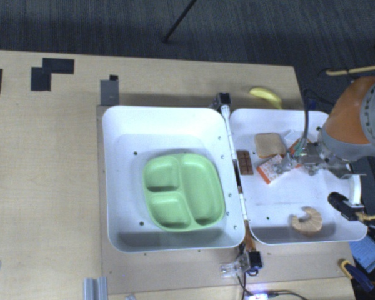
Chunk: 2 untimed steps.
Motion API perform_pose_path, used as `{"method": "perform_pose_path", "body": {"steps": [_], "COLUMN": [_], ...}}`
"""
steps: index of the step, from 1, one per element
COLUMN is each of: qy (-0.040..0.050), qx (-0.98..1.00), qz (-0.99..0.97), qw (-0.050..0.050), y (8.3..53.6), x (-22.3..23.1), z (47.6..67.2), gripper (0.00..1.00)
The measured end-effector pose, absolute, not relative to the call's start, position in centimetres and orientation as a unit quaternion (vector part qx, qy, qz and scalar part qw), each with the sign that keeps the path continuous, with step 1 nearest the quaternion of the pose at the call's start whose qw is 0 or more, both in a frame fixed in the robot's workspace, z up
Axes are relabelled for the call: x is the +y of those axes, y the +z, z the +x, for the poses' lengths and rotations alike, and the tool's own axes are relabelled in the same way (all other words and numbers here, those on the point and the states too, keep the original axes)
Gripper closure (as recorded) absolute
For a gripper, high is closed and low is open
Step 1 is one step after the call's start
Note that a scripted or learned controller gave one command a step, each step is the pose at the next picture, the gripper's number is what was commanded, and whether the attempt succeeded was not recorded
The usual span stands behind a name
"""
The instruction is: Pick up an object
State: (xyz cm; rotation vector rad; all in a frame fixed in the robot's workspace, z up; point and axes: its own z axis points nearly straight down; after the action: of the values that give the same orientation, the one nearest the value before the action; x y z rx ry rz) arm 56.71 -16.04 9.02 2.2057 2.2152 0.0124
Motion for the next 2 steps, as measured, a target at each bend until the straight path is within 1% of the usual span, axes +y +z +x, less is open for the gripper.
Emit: {"method": "perform_pose_path", "body": {"steps": [1,2], "qy": [0.0065,0.0062], "qx": [0.711,0.711], "qz": [0.703,0.703], "qw": [0.009,0.008], "y": [10.26,10.22], "x": [-15.89,-15.87], "z": [56.96,56.92], "gripper": [1.0,0.0]}}
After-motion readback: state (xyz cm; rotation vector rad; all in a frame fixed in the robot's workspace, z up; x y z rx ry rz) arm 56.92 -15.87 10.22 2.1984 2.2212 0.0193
